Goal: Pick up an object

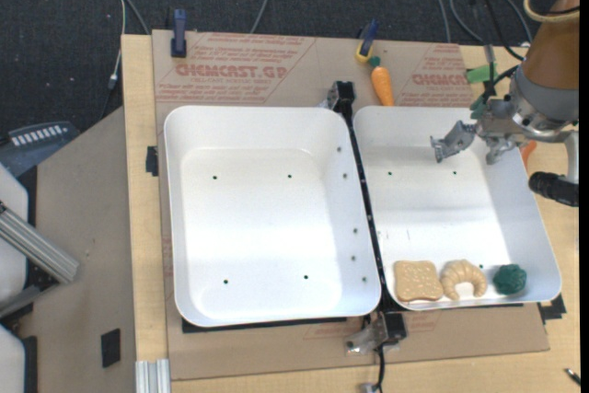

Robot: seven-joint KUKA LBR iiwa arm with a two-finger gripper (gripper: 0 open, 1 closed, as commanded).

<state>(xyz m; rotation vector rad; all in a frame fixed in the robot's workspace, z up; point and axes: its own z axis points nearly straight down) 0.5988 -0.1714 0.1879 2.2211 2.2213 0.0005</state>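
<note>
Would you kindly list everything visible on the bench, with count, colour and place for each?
Shallow white plastic bins: two, white, side by side on the bench.
Square toast-shaped toy: one, tan, near edge of the right bin.
Croissant-shaped toy: one, pale beige, beside the toast.
Round green toy: one, dark green, near right corner of the right bin.
Carrot-shaped toy: one, orange, on the board behind the right bin.
Clamps: two, blue, far edge of the board.
Gripper: one, grey, fingers spread, over the right bin's far side.
</note>
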